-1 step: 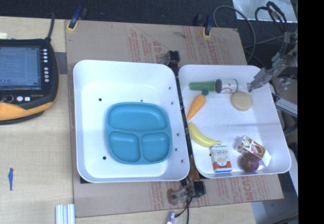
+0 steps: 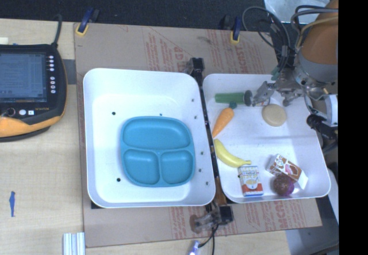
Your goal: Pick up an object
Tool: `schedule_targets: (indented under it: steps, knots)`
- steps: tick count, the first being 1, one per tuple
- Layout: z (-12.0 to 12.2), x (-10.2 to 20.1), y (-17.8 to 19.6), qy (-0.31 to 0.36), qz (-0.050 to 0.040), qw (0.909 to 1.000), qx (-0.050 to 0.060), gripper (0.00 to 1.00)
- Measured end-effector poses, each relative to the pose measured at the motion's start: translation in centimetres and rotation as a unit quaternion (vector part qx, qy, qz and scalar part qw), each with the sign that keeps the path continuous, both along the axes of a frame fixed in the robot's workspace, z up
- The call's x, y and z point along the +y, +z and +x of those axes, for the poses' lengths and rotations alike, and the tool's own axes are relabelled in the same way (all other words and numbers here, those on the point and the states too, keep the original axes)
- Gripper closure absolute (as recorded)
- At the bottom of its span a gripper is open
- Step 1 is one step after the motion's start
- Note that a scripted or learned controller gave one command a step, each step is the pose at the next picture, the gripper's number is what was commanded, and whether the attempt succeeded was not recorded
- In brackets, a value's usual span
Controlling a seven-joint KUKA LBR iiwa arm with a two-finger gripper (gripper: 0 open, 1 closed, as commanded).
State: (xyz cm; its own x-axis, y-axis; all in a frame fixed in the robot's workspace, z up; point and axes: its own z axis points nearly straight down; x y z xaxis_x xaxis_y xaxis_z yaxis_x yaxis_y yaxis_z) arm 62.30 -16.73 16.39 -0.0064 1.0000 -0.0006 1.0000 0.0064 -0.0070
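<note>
Hovering low over right bin [image 2: 322, 159], my gripper [image 2: 276, 91] spread, grasping nothing. Beige round object [image 2: 274, 115] just below fingertips, likely target; green marker [image 2: 230, 97] just left. Carrot [image 2: 223, 121] farther left, clear of approach.

**Around the bins**

To your left, a teach pendant [image 2: 26, 90] with a lit screen rests on the bench [image 2: 34, 190], its orange underside showing. Brown cardboard [image 2: 144, 41] lies beneath both bins, held by yellow and blue clamps [image 2: 84, 22] at its far edge. A blue mark [image 2: 12, 203] sits near the bench's left front.
</note>
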Motion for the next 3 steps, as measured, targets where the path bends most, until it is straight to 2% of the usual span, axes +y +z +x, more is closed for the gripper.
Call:
schedule_targets:
  steps: [1, 2, 3]
  knots:
    - [-9.5, -3.4, -7.3, -0.001, -0.0003, 1.0, -0.001, 0.0]
    - [2.3, 1.9, -7.3, -0.001, 0.0009, 1.0, 0.0, 0.0]
    - [-6.8, -2.9, -5.6, -0.001, -0.0005, 1.0, -0.002, 0.0]
